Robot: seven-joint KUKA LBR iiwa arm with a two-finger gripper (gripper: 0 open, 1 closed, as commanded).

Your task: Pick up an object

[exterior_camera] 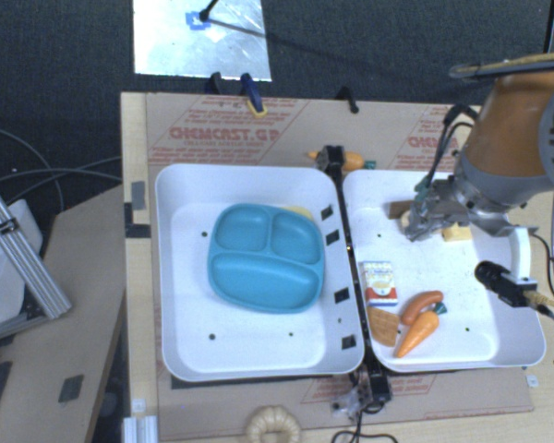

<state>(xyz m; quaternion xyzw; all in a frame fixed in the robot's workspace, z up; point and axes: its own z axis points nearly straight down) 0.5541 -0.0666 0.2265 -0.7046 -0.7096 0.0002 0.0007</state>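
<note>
From above, the gripper (pixel 423 221) hangs low at twelve o'clock in the right bin (pixel 508 358); its grasp cannot be told. At six o'clock lie a carrot (pixel 417 333), sausage (pixel 421 304) and small carton (pixel 379 281). Cardboard (pixel 223 133) behind reads "CHEMCAST GP".

Red block lettering reading "CHEMCAST GP" stands on the brown protective sheet (pixel 231 127) that lies under the two bins, just beyond the far rim of the left bin (pixel 180 340). The same red print shows again on that sheet beyond the far rim of the right bin (pixel 535 340), cut off by the arm, so that just a few letters can be made out. Fainter red lines of small print run under each heading, too small to read. The small carton (pixel 379 281) in the right bin bears a red and white label, its wording illegible.
</note>
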